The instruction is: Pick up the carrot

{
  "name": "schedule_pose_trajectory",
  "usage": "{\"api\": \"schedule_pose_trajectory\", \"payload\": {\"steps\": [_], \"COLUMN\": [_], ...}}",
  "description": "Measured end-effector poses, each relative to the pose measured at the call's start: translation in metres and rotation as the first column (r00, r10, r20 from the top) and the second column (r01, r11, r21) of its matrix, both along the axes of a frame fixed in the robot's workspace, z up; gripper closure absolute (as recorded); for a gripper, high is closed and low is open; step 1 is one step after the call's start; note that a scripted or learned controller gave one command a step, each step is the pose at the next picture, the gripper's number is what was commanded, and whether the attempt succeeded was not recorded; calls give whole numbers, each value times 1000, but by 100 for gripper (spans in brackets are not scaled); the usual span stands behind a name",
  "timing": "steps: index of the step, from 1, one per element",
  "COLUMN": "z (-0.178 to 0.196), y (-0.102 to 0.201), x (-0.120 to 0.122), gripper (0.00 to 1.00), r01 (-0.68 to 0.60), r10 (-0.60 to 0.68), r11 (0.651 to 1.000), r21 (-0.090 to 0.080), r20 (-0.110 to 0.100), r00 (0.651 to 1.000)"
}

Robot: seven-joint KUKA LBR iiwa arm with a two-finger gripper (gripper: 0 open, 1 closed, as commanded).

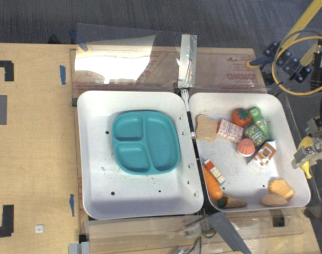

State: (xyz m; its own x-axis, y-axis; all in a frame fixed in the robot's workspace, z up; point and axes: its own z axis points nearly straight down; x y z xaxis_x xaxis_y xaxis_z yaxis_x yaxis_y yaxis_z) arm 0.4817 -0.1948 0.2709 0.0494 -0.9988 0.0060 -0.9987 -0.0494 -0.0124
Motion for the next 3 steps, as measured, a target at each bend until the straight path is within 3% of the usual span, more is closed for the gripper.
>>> {"api": "schedule_pose_trajectory", "payload": {"steps": [1, 2, 3], "z": [-38, -37, -88], "y": [75, 72, 141], "x": [40, 40, -2], "gripper": [100, 0, 0], "r01": [-98, -93, -34], "r10": [98, 93, 34], "r11": [995, 996, 999], "r21": [12, 9, 11], "r20": [-14, -13, -15], "r00": [995, 996, 999]}}
